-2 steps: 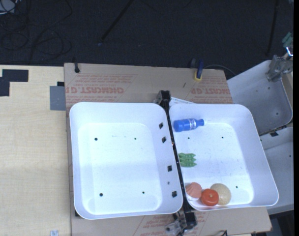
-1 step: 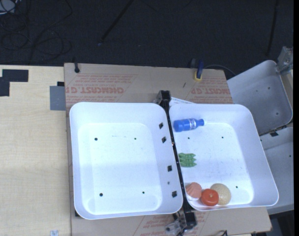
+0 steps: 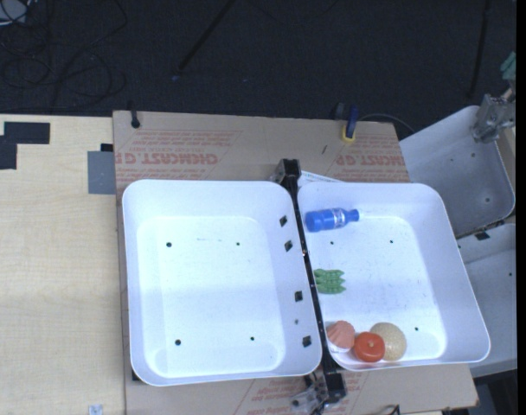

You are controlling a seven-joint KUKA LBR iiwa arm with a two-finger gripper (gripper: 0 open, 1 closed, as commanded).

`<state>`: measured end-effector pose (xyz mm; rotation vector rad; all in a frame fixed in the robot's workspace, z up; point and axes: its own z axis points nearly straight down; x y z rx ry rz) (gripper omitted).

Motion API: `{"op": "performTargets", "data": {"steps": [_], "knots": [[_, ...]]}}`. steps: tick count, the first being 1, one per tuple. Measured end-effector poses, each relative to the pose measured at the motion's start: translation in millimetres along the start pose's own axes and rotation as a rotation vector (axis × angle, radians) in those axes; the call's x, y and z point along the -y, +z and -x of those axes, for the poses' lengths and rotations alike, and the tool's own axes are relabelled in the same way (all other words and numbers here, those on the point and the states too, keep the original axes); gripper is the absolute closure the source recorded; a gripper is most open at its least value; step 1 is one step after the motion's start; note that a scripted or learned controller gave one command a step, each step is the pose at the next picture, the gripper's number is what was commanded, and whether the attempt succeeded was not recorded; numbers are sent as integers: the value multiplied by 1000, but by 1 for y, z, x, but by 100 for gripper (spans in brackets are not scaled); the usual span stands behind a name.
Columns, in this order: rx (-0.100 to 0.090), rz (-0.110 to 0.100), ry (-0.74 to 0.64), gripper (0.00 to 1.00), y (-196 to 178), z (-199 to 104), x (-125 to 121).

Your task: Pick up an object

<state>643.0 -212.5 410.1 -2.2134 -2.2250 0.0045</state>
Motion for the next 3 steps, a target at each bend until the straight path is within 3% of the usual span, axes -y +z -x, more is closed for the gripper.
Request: {"op": "performTargets", "data": {"steps": [1, 2, 3], "knots": [[0, 0, 0, 100, 22, 0, -1], [0, 4, 7, 100, 4, 0, 14], [0, -1, 2, 100, 37, 0, 4]]}}
